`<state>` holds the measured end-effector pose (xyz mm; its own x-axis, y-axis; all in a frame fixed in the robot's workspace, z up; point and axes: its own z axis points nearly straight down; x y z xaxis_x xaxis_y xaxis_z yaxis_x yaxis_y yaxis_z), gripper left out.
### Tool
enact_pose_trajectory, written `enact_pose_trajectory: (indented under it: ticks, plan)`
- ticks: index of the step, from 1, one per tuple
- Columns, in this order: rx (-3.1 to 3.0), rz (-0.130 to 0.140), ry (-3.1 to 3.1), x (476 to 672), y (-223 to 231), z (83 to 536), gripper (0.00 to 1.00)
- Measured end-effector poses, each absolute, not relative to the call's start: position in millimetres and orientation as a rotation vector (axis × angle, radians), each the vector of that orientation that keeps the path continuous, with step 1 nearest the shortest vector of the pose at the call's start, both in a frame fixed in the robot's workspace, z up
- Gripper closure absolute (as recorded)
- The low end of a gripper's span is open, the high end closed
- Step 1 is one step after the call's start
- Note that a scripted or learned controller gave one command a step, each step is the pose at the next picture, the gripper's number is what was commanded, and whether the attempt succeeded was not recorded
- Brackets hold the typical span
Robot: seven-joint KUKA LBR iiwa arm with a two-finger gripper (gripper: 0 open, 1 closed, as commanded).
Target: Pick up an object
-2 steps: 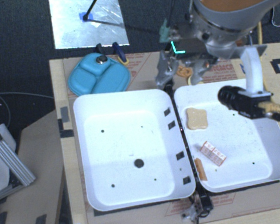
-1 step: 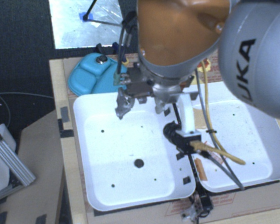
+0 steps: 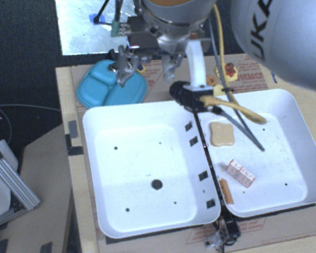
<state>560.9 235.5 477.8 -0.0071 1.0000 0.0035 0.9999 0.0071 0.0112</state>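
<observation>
You see the end effector (image 3: pixel 147 70) at the far side of the desk (image 3: pixel 77 160), above the far rim of the left bin (image 3: pixel 102 158). Its two fingers (image 3: pixel 123 70) are spread wide apart, and nothing is between them.

Just under one finger, on the side away from the arm, a blue lidded container (image 3: pixel 108 86) lies on the desk behind the left bin. You cannot tell whether the finger touches it.

The objects to pick up are all well apart from the end effector, in the right bin (image 3: pixel 297 152), nearer to the camera and toward the side of the arm. The closest one is a tan flat piece (image 3: pixel 222 134), which lies close to the wall between the two bins. Farther from the end effector in the same direction you find a small pink and white box (image 3: pixel 240 173), and just beside it a short orange stick (image 3: pixel 226 191) along the dividing wall.

In the left bin, nearly straight toward the camera from the end effector, there is a dark round spot (image 3: pixel 156 184) on the floor. It is too small to tell what it is.
</observation>
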Motion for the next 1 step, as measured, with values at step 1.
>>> enact_pose_trajectory:
  ticks: [1]
  plan:
    - [2.213,0.011,2.229,483.3,217.5,539.1,0.0]
